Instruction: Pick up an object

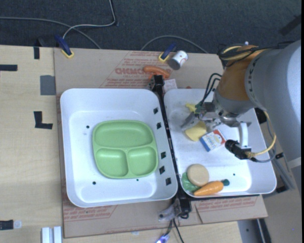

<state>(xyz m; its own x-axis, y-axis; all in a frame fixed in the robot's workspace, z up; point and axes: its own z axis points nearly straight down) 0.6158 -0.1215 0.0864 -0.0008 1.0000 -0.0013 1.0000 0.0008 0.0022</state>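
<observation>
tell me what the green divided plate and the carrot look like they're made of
The green divided plate looks like moulded plastic: one even matte colour, soft rounded dividers. The carrot is probably a plastic toy, judging by its smooth, uniform orange body and its green tip, though rubber can't be ruled out.

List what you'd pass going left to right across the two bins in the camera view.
Left bin → green divided plate → bar between the bins → yellow block → blue and white packet → right bin's far wall. The round tan piece and the carrot overlap these, so I left them out.
</observation>
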